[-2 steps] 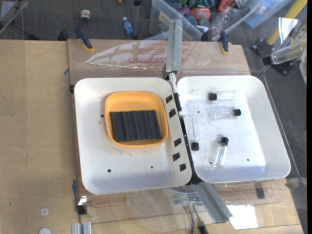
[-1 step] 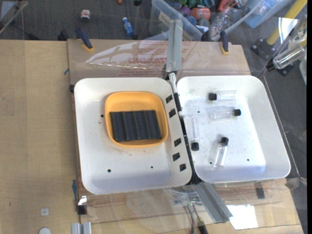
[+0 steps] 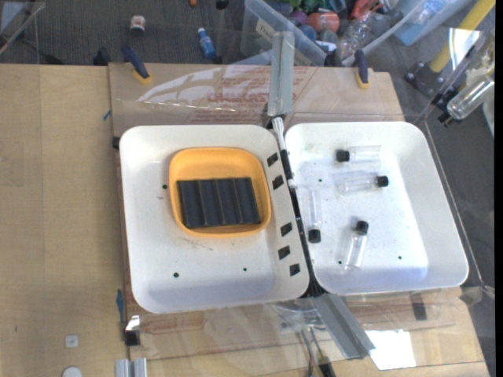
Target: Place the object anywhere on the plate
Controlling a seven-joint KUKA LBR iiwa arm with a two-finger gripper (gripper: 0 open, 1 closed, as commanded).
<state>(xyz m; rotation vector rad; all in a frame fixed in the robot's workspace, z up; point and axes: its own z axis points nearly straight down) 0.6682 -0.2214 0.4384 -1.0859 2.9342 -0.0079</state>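
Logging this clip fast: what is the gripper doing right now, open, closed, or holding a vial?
Gripper: cannot be told from this camera view. The four clear vials lie loose in the right bin, none lifted.

An orange plate [image 3: 220, 162] holds a dark ribbed block [image 3: 218, 202]; clear black-capped vials [image 3: 360, 183] lie in a white bin [image 3: 416, 250].
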